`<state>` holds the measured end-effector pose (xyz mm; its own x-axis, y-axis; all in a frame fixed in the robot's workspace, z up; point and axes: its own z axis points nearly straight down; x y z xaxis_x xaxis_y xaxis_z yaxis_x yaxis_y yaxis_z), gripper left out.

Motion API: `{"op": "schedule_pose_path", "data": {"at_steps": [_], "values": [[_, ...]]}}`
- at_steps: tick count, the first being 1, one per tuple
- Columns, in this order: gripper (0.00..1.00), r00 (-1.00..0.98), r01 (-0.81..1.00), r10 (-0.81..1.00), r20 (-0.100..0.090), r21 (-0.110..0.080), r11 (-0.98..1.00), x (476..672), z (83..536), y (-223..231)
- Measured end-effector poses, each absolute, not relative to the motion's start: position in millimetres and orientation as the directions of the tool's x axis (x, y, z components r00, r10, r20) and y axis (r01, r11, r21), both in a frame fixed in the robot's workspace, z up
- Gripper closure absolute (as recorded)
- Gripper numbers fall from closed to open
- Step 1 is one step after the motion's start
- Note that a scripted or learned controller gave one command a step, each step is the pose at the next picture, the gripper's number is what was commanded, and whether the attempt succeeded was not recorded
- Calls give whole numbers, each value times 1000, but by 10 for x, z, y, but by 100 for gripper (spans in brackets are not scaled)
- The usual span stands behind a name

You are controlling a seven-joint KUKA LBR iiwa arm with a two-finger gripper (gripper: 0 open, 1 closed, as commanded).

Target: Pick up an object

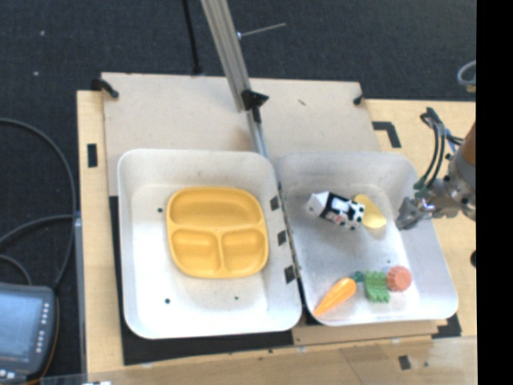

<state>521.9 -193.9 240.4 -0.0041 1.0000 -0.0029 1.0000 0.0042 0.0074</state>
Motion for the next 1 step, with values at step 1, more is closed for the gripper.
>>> {"op": "schedule_pose_path", "data": {"at_steps": [1], "values": [[100,-4,1000,1000,-3,8,4,5237,2946,-1953]]}}
